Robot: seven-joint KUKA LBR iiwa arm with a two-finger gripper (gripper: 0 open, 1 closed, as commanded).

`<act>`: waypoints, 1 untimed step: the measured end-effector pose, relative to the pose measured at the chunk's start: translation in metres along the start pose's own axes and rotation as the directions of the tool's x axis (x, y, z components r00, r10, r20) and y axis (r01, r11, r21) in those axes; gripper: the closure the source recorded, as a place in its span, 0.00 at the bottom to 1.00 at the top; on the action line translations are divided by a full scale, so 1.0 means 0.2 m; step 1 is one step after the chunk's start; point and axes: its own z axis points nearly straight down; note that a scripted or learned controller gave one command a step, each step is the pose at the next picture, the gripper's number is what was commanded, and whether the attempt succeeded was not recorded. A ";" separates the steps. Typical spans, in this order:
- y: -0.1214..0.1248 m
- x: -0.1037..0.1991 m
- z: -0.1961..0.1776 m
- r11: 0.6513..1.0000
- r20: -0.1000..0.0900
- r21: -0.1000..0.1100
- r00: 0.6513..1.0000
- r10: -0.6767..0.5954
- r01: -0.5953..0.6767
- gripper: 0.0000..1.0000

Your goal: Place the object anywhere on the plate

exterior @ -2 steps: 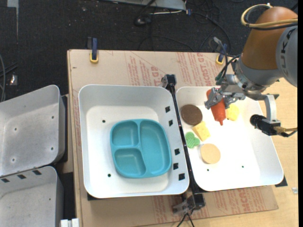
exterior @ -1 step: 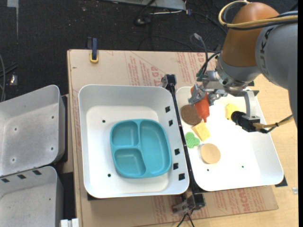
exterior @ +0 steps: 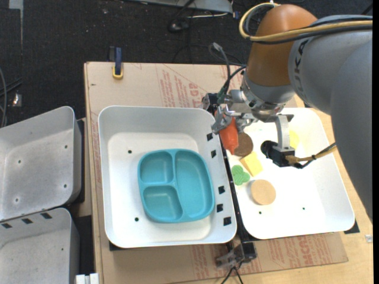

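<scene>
1 grey arm reaches in from the right and bends down over the right bin, its gripper closed on the orange object at that bin's left edge, beside the teal plate in the left bin.

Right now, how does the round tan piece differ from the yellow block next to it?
The round tan piece is a flat disc; the yellow block is a squared wedge. The tan piece lies apart nearer the bin's front; the yellow block sits against the green piece. Both lie in the right bin.
</scene>
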 end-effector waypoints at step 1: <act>-0.01 0.26 0.05 1.000 0.000 0.001 1.000 0.000 0.000 1.00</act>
